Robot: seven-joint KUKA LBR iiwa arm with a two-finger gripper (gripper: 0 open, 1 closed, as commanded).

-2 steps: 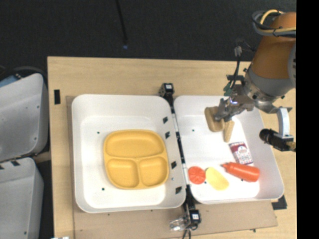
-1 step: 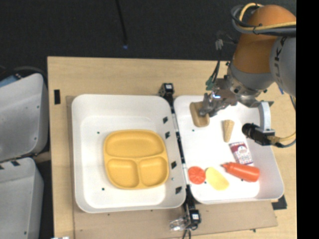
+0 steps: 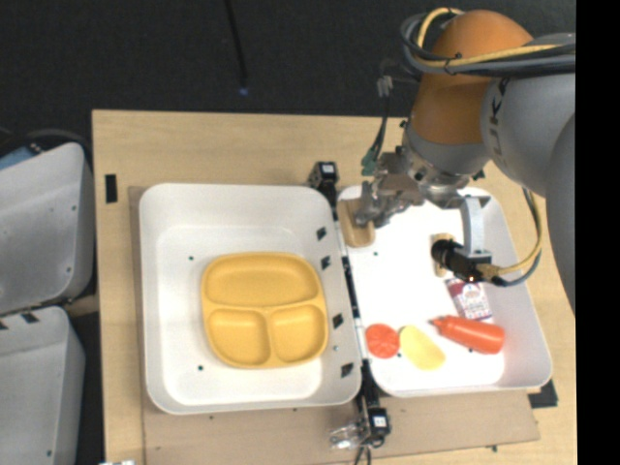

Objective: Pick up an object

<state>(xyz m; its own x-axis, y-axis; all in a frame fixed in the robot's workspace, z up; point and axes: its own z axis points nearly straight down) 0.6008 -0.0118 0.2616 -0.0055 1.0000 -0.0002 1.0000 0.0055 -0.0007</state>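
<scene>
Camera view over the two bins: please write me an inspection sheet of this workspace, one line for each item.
Surface: wooden bench bearing a left bin and a right bin, both white.
Job's things: in the right bin, an orange carrot-like toy, a yellow piece, a red round piece, a pink packet and a tan block.
Clutter: yellow divided plate in the left bin.
Grippers: gripper low over the right bin's far left corner, at the tan block; hold not visible.
Cables: yellow and black cables along the arm.
Surroundings: dark floor; grey-white objects at left.
</scene>
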